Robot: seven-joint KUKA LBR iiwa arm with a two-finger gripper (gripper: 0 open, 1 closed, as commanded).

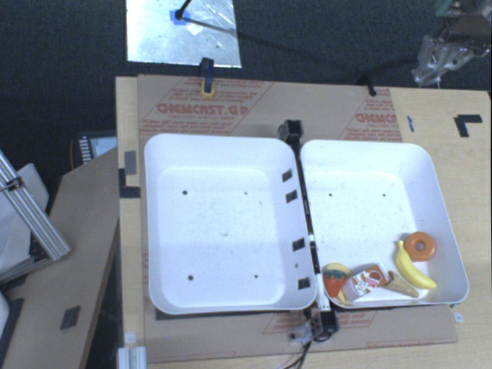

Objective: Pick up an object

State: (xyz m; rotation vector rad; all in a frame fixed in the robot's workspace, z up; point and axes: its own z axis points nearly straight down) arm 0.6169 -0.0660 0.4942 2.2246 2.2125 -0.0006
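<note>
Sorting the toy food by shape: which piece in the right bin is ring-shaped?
The orange donut, by the right bin's right wall just above the banana. It alone has a hole through its middle.

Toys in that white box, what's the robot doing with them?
Nothing is being handled yet. The robot's hand hangs up at the top right, off past the bins and away from the toys. The toys lie bunched in the near corner of the right bin: a banana, an orange ring, a tomato-like toy and a small packet. The left bin sits beside it.
</note>
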